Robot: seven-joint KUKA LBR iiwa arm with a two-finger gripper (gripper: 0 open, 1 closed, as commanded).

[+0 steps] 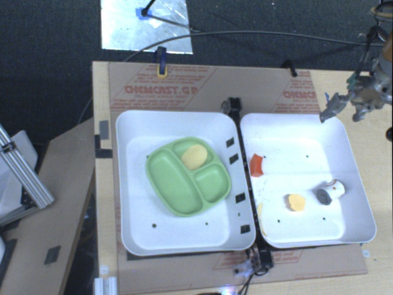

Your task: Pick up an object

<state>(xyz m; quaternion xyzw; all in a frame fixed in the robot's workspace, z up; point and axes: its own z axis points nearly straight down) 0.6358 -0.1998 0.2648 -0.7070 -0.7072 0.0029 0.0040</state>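
Fingers of the gripper [344, 108] hang spread and pinch nothing, above the far right corner of the right bin [356, 165]. Its loose pieces lie down-left of them: nearest the grey-white piece [328, 193], then a yellow chunk [296, 202], and an orange-red scrap [256, 165] beside the divider. In the left bin [132, 165] a green tray [184, 180] carries a yellow lump [194, 157].

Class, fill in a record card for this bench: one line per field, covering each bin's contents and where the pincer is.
left bin: green tray with a yellow piece in its top compartment
right bin: red piece by the left wall; yellow chunk; grey and white item
pincer: above the right bin's far right corner, holding nothing
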